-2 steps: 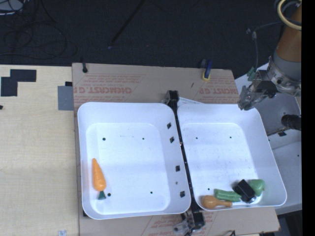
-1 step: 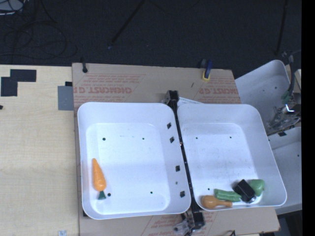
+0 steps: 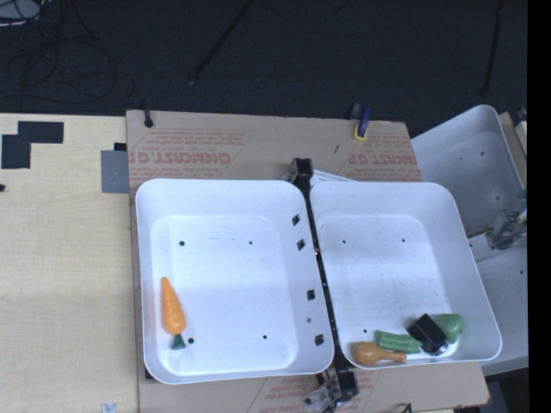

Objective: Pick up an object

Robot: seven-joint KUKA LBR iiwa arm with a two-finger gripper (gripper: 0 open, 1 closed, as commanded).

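Cardboard sheet under bins (printed lettering), blue-yellow clamp at far edge.

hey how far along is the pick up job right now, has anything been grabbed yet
Nothing looks picked yet. The orange carrot lies in the left bin. The black block, the green pieces and the tan pear-shaped toy lie clustered at the right bin's near edge. No grasp looks under way, so the whole pick is left.
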